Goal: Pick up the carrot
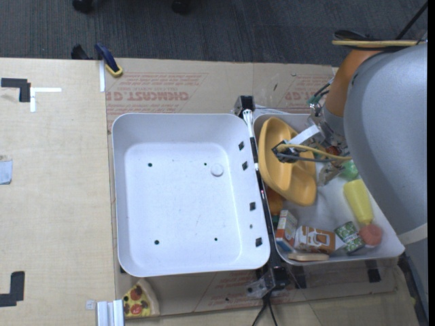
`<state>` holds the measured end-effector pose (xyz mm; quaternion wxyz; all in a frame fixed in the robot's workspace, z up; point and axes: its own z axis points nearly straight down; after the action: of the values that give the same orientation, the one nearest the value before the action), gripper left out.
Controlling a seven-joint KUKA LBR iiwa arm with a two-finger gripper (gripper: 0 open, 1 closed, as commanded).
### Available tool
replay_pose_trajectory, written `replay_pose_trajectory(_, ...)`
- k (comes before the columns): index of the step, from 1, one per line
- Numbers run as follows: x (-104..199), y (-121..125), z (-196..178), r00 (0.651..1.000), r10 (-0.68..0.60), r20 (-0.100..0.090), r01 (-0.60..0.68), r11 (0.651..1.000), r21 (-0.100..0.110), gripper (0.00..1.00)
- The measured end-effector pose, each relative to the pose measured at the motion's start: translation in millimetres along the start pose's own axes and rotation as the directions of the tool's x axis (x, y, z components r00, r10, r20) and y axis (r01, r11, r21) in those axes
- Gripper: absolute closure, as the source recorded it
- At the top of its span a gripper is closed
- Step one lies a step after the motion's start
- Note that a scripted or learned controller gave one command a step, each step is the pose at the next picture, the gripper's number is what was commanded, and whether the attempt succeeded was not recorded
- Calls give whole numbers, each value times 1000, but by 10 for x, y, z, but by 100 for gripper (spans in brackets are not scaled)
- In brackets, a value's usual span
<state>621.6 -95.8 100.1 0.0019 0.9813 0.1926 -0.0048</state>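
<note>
Reaching into the right bin [327, 209], the gripper [329, 167] hangs beside the yellow bowl [292, 182]; whether it is open or closed cannot be told. An orange piece, judged to be the carrot [274, 200], lies at the bin's left wall, partly under the bowl, ungrasped. Pick-up is assessed as not yet done. Red print on the cardboard [160, 95], upside down, appears to read "CHEMCAST GP". The carton [309, 238] label is illegible.

The cardboard sheet [224, 87] under the bins carries red upside-down print reading roughly "CHEMCAST GP".
</note>
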Motion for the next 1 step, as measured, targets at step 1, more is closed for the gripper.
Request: replay_pose_trajectory(1,214,73,77,1000,22,-8,-22,1000,0,0)
